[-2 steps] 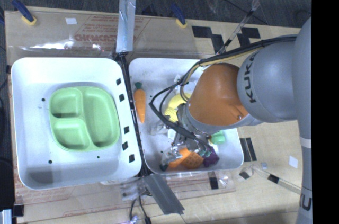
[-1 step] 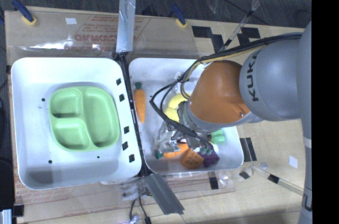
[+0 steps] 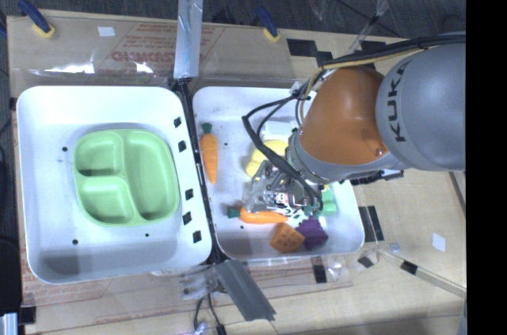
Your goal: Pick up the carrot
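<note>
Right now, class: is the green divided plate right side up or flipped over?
Right side up: the green plate shows three hollow compartments facing upward in the left bin.

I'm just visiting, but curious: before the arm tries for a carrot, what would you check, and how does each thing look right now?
1. Carrot by the right bin's left wall in open view: ok.
2. Second carrot reachable: not ok, toys crowd it.
3. Hand above the right bin: ok.
4. Hand lined up over one carrot: cannot tell.
5. Hand gripping anything: cannot tell.
6. Green tray out of the way: ok.
</note>
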You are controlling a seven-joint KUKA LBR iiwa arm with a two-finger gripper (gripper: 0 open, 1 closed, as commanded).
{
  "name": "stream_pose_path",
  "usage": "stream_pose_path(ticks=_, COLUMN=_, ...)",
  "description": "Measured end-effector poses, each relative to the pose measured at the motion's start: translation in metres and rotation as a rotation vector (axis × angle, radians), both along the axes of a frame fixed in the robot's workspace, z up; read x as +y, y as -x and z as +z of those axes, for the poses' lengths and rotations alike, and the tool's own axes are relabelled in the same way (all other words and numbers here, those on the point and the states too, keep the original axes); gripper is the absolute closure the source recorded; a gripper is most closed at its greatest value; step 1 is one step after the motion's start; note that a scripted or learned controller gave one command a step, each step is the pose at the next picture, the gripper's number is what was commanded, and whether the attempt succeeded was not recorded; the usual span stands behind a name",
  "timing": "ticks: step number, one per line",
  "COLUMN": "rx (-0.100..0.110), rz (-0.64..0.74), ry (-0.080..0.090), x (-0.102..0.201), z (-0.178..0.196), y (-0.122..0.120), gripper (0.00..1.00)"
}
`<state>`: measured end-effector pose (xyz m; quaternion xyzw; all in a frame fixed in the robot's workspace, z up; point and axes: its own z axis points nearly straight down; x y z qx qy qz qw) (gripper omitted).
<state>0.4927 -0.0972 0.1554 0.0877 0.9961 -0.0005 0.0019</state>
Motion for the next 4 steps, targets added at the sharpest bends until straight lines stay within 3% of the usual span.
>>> stream_pose_path(ticks=1, rx=0.001, rz=0.001, ry=-0.001, x=0.001, z=0.0, y=0.0, gripper=0.0)
stream_pose_path(ticks=2, rx=0.005, rz=-0.015, ry=-0.002, x=-0.028, z=-0.065, y=0.016, gripper=0.0)
stream_pose_path(ticks=3, rx=0.003, rz=-0.005, ry=-0.002, x=-0.026, z=-0.054, y=0.014, gripper=1.0)
stream_pose_path(ticks=4, rx=0.0, rz=-0.318, ry=-0.004, x=0.075, z=0.038, y=0.01, gripper=1.0)
